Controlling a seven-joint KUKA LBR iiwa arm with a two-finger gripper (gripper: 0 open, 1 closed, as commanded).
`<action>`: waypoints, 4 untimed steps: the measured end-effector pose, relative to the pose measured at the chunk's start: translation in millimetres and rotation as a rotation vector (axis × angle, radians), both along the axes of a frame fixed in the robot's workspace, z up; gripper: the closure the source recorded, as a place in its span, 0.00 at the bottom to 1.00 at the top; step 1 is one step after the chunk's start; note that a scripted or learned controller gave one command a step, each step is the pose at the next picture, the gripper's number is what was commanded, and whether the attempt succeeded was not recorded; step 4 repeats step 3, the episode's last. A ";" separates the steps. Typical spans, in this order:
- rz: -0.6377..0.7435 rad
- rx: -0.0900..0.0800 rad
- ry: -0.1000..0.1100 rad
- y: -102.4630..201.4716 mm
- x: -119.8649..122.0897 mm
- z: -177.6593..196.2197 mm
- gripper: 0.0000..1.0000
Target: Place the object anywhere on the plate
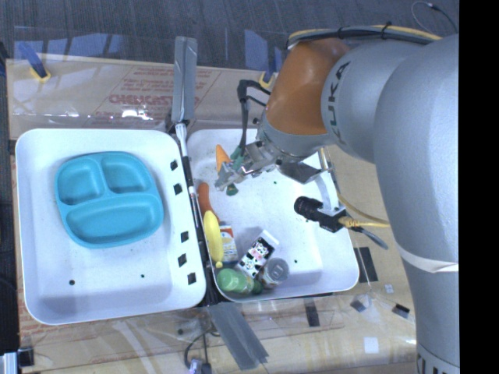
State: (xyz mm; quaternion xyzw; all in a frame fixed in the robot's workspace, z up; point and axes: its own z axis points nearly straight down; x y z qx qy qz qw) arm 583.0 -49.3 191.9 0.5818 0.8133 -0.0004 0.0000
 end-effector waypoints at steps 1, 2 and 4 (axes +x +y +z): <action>0.158 0.001 0.007 73.3 -1.6 -0.9 1.00; 0.302 0.000 0.001 139.7 25.1 -0.3 1.00; 0.302 0.000 0.000 139.6 25.1 -0.1 0.00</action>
